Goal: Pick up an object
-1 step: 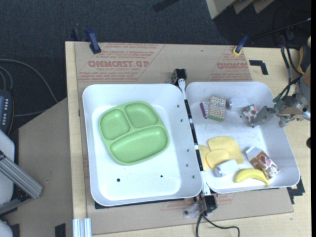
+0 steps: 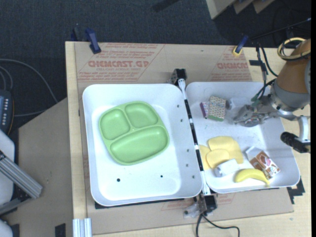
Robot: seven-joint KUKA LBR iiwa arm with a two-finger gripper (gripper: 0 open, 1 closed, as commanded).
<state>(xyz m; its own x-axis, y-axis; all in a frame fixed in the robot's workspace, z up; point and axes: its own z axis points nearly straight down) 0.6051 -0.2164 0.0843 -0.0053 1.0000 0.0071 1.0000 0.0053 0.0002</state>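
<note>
several small things crowd the right bin [image 2: 291, 169] in the camera view: a patterned packet [image 2: 215, 107], yellow pieces [image 2: 223, 150], a banana [image 2: 251, 176], a brown packet [image 2: 264, 164]. the gripper [image 2: 249, 116] sits low at the bin's upper right, beside the patterned packet but apart from it. likely risk: it closes on bare floor, or nudges the packet away. i cannot tell its opening; nothing shows held. the green tray [image 2: 133, 131] lies in the left bin [image 2: 94, 181].

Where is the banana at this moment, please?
The banana lies in the right bin, near its front edge in the camera view, just right of a small white object and below a brown packet.
</note>
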